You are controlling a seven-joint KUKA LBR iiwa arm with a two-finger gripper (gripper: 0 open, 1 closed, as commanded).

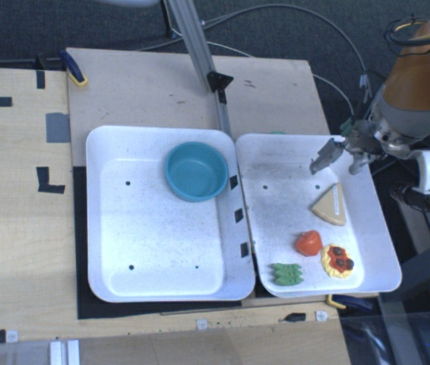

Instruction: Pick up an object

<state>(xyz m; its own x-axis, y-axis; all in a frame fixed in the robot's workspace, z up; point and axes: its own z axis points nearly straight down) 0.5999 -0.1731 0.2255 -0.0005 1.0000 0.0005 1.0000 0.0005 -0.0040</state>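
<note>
The claw [342, 160] hangs with its fingers spread and nothing between them, above the right bin [276, 204]. Below it lies a tan wedge [330, 206]. A blue bowl [196, 171] sits in the left bin [124, 226].

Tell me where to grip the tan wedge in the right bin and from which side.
Come straight down on the tan wedge, jaws across its narrow upper tip. It lies flat, with the red piece below it, so top access looks freest. The gripper hovers just above it, open.
</note>
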